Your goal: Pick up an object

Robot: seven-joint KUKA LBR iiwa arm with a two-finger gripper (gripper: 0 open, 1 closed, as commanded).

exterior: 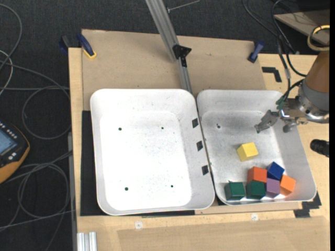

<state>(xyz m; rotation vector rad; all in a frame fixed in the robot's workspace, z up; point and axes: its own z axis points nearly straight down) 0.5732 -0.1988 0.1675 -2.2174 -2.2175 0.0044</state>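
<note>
In the right bin [225,106] a yellow block [247,150] lies alone near the middle. Along the bin's front edge sits a cluster: two green blocks [235,190] [255,190], a red-orange block [256,174], a blue block [275,169], a purple block [272,186] and an orange block [287,183]. My gripper [274,125] hangs over the back right part of this bin, above and to the right of the yellow block. It is open, with nothing between its spread fingers.
The left bin [104,109] stands beside the right one, with black clips [199,145] along the shared wall. A slanted metal pole [167,30] rises behind the bins. Blue clamps [86,46] [256,51] grip the board's back corners. Cables lie on the floor at left.
</note>
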